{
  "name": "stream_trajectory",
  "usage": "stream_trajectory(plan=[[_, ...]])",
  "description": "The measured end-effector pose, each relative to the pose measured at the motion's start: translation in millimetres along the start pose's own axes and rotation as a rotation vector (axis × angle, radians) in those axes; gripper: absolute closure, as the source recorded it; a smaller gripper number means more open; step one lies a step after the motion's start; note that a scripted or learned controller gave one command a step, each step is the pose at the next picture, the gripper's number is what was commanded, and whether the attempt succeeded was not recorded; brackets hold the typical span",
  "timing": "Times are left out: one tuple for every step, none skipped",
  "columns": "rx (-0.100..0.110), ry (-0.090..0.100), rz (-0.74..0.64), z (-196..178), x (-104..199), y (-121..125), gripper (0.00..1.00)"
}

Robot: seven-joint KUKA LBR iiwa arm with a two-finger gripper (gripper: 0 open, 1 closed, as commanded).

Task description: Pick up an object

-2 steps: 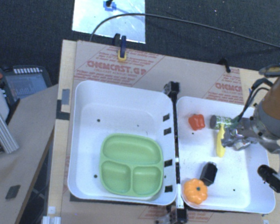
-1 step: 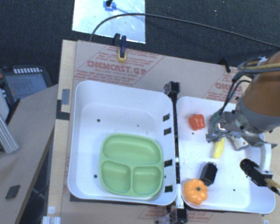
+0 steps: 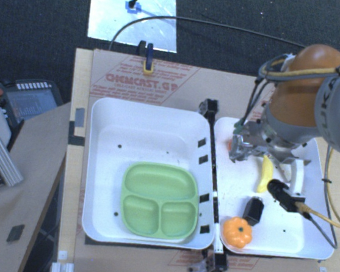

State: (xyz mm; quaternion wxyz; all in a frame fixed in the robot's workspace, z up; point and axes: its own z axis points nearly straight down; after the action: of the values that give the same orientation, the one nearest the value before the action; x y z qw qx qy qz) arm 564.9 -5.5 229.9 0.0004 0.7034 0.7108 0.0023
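The yellow banana-shaped object (image 3: 265, 173) lay in the right bin (image 3: 304, 241), toward twelve o'clock of its floor, partly under the arm (image 3: 311, 88). The gripper (image 3: 242, 148) hung just at nine o'clock of it, low over the bin; whether its fingers were apart or closed could not be told, and something small and orange seemed to sit beside it. A small orange pumpkin (image 3: 237, 232) rested at seven o'clock, a black block (image 3: 253, 210) near it. The left bin (image 3: 103, 155) held a green divided plate (image 3: 159, 200).
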Motion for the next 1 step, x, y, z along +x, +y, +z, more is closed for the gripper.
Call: stream_trajectory(plan=[[0.001,-0.001,0.001,0.9,41.6,15.7,1.0]])
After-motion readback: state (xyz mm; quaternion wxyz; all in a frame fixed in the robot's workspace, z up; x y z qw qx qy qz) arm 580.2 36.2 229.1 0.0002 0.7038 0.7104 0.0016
